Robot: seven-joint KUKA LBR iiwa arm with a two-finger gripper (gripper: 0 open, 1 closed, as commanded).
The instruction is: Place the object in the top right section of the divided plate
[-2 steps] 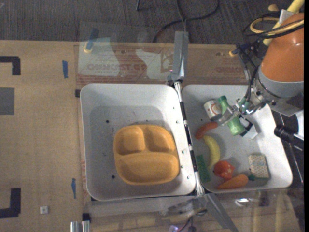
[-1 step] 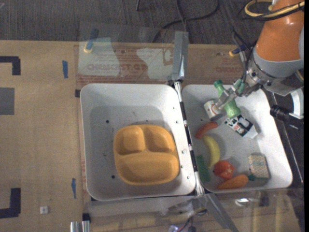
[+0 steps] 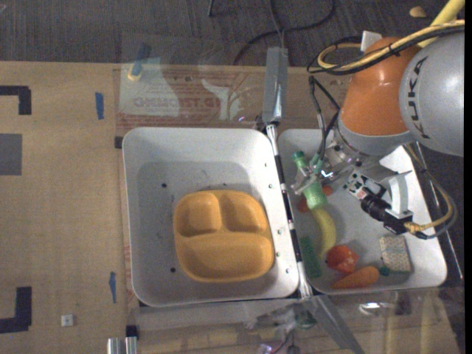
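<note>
Now | arm [image 3: 391, 87] bent over right bin [image 3: 431, 260] | pincer [image 3: 313, 179] at green bottle [image 3: 308, 177]

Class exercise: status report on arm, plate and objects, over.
Gripper low in right bin, at green item. Yellow divided plate in left bin, sections bare. Banana, tomato, carrot nearby.

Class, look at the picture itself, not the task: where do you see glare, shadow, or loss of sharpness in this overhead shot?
Camera view: soft glare on the clear sheet above the left bin; the yellow divided plate is evenly lit with a faint shadow at its edge; the arm looms large and slightly soft near the lens; small items in the right bin look grainy.
</note>
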